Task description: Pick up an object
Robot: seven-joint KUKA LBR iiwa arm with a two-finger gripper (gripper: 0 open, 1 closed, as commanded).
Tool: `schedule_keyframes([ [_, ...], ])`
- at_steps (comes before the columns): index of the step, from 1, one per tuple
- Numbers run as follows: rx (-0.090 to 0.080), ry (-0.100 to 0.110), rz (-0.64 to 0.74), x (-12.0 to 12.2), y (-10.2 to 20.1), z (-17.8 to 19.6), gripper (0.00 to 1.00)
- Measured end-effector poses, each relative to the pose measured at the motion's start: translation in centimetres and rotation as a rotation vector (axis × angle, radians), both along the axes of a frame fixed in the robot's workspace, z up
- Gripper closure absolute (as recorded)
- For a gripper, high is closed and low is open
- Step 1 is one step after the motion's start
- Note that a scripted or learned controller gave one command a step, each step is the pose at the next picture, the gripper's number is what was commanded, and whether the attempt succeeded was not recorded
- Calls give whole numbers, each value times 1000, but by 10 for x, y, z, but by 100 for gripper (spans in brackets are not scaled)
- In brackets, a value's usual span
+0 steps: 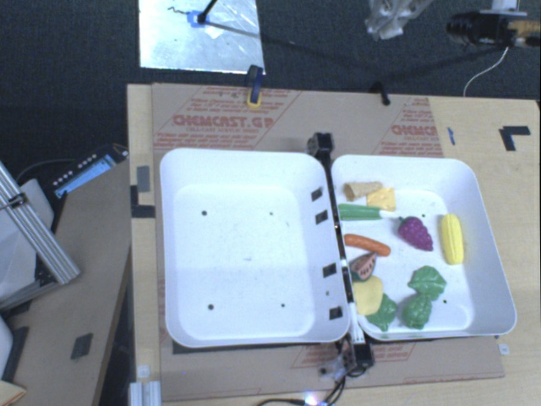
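Toy food, a purple grape bunch [415, 232] among it, lies untouched in the right bin [486, 227], so the reach hasn't begun; the pincer [394, 11] hangs blurred well above the counter [211, 112], carrying nothing, its spread unclear, and must descend first.

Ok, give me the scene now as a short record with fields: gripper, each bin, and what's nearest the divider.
gripper: gripper at the top of the view, beyond the bins, blurred
left bin: left bin, white
right bin: right bin holds toy foods
items: corn cob, purple grapes, carrot, green bean, two green leafy pieces
nearest divider: green bean, carrot
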State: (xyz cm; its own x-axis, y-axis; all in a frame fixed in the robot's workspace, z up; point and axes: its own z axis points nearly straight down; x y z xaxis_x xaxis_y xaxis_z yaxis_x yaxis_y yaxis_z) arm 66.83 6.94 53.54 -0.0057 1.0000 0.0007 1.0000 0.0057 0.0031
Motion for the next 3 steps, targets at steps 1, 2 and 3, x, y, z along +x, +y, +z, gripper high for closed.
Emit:
schedule_keyframes([
  [1, 0, 0, 0, 0, 27, 0, 100],
  [2, 0, 0, -1, 0, 54, 0, 100],
  [3, 0, 0, 0, 0, 84, 0, 100],
])
